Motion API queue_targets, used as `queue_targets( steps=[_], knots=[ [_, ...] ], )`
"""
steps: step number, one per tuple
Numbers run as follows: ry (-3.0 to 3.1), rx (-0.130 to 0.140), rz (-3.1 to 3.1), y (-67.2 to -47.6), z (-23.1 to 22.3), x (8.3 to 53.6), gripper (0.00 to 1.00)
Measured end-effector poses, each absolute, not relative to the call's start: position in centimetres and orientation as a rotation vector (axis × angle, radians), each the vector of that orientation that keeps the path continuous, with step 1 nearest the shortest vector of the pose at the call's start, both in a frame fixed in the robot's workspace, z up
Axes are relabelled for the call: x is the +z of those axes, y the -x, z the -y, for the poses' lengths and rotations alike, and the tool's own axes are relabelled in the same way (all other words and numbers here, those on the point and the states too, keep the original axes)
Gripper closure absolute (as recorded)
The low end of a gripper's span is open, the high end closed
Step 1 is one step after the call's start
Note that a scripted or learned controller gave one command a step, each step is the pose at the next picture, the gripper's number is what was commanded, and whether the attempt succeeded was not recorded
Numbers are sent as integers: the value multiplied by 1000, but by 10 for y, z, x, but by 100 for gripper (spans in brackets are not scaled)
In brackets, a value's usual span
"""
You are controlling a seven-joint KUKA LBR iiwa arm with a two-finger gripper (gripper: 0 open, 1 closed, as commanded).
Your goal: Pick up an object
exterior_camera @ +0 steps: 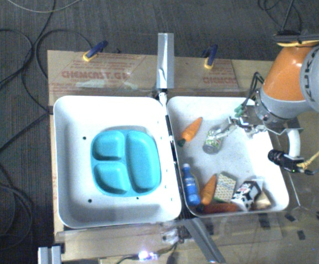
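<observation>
We see the grey-and-orange arm point(291, 81) reaching in over the right edge of the tabletop point(66, 76), its gripper point(221, 132) low over the back half of the right bin point(275, 164). The jaws look clamped on a small silvery-green object point(213, 142), which hangs at their tip above the bin floor, though the slant leaves us unable to rule out that it merely rests there. We judge the grasp step to be in hand; the next move calls for a straight, steady lift clear of the bin wall.

We count two white bins side by side. The left bin point(71, 147) carries one blue divided tray point(127, 161) at its centre. In the right bin we count two orange carrots, one point(192, 128) near the back-left corner and one point(208, 188) by the front edge, one blue bottle point(190, 185) along the left wall, one patterned packet point(224, 187), one black-and-white item point(246, 194) and one dark red piece point(221, 207) in the front clutter. Two clamps, one point(95, 50) and another point(209, 56), grip the back edge of the tabletop.
</observation>
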State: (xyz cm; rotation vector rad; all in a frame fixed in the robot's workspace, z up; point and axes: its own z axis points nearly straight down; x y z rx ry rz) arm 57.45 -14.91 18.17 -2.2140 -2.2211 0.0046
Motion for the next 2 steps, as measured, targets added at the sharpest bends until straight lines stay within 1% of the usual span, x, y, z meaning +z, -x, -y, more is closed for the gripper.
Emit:
queue_targets(
  steps=[1, 2],
  knots=[
    [2142, 10, 2297, -636, 133, 98, 0],
    [2151, -6, 2300, -614, 166, 88, 0]
  ],
)
